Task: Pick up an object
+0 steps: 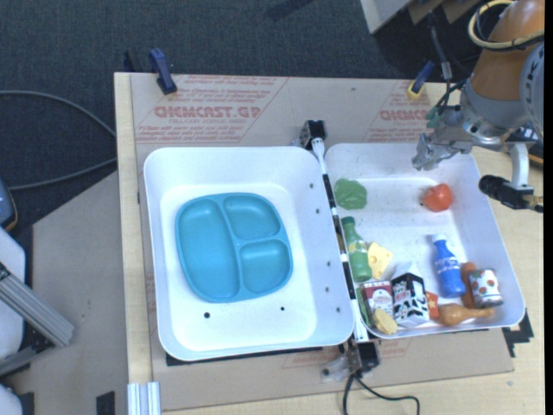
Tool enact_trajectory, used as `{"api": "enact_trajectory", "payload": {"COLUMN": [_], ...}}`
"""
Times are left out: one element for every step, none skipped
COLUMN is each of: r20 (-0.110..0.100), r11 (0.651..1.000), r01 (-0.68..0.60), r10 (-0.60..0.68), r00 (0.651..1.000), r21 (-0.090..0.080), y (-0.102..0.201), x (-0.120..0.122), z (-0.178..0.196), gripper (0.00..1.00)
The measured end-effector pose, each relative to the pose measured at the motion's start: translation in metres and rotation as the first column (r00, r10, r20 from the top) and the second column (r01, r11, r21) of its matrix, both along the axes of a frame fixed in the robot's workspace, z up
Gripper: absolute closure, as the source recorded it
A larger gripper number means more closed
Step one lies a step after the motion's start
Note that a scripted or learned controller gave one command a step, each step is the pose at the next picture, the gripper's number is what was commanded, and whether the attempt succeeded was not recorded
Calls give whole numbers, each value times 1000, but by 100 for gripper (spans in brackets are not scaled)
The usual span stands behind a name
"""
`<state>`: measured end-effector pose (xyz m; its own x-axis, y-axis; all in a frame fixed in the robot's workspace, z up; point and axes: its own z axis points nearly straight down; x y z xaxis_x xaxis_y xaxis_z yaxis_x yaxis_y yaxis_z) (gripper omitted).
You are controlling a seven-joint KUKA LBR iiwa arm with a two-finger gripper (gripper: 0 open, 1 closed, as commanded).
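arm [501,85]: grey body | orange band above wrist | yellow cable loop | gripper [429,156]: grey metal

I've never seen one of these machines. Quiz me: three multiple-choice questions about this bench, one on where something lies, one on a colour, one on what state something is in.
1. Where does the blue tray lie?
A. left bin
B. right bin
C. the floor

2. What colour is the bottle beside the drumstick?
A. yellow
B. blue
C. pink

3. How is the tomato placed?
A. gripped in the jaws
B. resting alone on the bin floor
C. on the tray

Answers: 1 A, it sits inside the left bin. 2 B, its body is blue. 3 B, the gripper hangs above and apart from it.
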<state>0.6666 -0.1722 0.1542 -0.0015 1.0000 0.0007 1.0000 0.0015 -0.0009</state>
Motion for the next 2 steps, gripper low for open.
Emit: {"api": "enact_trajectory", "payload": {"r20": [2,0], "r11": [1000,1000], "r01": [2,2], "r10": [-2,-2], "r00": [1000,1000], "r21": [-2,0], "y": [-52,-33], "x": [0,-39], "z": [-35,5], "gripper": [100,100]}}
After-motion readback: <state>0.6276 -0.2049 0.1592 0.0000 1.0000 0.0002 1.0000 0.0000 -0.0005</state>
